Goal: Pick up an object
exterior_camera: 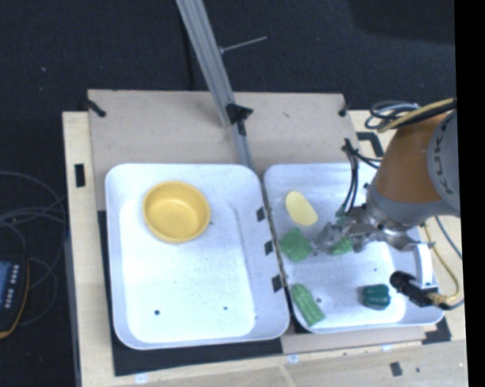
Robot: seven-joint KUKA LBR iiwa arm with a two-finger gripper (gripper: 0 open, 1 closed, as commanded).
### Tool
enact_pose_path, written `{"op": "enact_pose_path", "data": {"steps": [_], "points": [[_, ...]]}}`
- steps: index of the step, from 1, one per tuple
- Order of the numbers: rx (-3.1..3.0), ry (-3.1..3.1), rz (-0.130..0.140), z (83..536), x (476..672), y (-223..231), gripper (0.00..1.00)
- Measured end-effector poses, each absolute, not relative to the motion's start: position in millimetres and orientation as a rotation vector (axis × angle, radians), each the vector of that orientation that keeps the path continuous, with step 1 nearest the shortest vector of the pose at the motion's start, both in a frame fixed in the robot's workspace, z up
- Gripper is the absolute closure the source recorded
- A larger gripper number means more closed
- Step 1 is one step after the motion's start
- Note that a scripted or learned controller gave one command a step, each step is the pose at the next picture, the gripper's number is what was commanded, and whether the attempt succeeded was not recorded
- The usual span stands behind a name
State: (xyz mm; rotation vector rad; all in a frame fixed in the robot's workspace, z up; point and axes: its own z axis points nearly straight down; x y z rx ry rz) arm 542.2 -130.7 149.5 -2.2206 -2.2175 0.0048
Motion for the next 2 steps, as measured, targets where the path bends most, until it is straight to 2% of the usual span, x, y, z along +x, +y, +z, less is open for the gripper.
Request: {"op": "enact_pose_path", "data": {"steps": [1,2], "points": [[-2.222,-2.22,0.002,99.3,541.9,-131.3,0.0],[-2.226,-2.22,-0.003,111.8,543.0,-131.8,1.0]]}}
